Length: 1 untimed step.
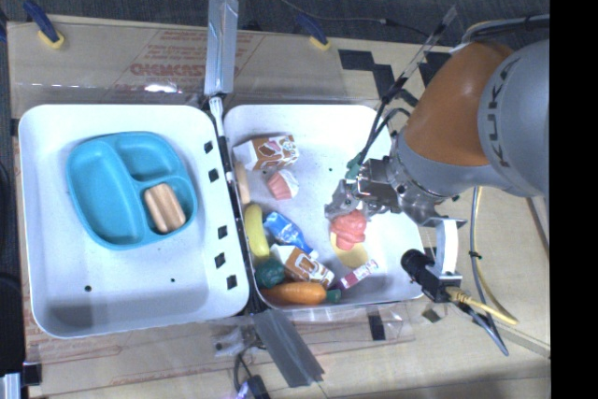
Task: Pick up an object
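Observation:
My gripper [353, 201] hangs low over the right bin [322, 121], right of its middle. Directly under and touching its tip lies a pink toy food piece [348, 227], with a yellow piece [354, 254] just below that. The pile in this bin also includes a brown and white carton [271, 151], a small pink and white item [282, 185], a yellow banana [254, 229], a blue packet [283, 229], a second carton [305, 264], a green item [271, 275], an orange carrot [297, 293] and a red and white tube [359, 273].
The left bin [56, 276] holds a blue divided plate [112, 182] with a tan bread roll [164, 206] in its lower right compartment. The grey and orange arm [476, 121] covers the right bin's right edge. A metal divider [220, 33] stands between the bins.

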Motion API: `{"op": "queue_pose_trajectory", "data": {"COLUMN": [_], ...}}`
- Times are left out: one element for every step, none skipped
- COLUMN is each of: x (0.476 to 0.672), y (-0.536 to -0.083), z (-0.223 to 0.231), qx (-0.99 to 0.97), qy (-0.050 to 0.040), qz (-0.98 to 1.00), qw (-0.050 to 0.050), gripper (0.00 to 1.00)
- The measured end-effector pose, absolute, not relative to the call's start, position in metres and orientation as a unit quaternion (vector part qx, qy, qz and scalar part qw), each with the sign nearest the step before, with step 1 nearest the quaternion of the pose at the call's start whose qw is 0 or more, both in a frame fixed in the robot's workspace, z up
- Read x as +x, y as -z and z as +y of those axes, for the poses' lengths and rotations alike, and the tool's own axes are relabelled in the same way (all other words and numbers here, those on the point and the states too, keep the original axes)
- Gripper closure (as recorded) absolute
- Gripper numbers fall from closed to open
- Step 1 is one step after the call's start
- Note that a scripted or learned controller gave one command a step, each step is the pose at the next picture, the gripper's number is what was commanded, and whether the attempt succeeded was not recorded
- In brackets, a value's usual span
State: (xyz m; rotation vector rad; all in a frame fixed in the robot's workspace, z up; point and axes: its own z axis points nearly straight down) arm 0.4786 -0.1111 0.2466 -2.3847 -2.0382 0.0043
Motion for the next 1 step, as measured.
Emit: {"op": "queue_pose_trajectory", "data": {"x": [0.52], "y": [-0.2845], "z": [-0.0708], "qx": [-0.742], "qy": [-0.0003], "qz": [-0.67], "qw": [0.001], "gripper": [1.0]}}
